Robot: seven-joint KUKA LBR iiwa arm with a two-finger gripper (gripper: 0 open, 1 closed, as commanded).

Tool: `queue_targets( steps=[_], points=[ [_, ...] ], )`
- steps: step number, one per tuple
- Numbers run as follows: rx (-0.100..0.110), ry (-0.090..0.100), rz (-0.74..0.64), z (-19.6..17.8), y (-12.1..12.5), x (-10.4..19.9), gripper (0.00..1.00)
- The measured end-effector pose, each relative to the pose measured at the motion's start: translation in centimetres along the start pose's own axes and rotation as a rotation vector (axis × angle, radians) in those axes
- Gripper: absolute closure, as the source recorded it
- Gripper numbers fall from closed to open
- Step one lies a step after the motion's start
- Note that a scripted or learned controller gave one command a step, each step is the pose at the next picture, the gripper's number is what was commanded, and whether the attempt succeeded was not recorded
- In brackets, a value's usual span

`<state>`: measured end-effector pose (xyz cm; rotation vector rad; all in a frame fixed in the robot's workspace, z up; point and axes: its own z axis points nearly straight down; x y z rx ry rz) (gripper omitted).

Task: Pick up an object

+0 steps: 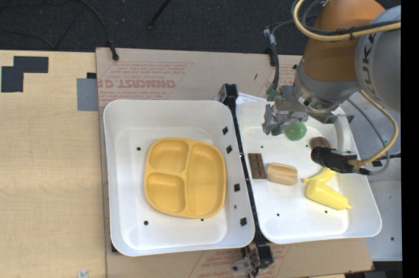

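Two shallow white bins sit on the counter. The left bin (124,139) holds one smooth yellow divided plate (185,176). The right bin (366,218) holds one tan wooden block (282,173), one yellow plastic piece (325,192), and one green ball (296,131) beside the pincer (278,121), whose grip I cannot tell.

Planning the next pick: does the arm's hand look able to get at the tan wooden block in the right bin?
Probably yes. The tan wooden block lies in open floor of the right bin, nothing on top of it. The hand hangs just above, by the green ball; a small brown piece lies close alongside.
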<state>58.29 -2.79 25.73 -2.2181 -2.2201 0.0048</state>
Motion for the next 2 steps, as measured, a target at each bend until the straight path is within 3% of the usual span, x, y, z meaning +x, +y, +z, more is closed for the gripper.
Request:
queue_targets(
  steps=[2],
  points=[
    [0.001,0.000,-0.001,2.1,-1.6,9.3,1.00]
  ],
)
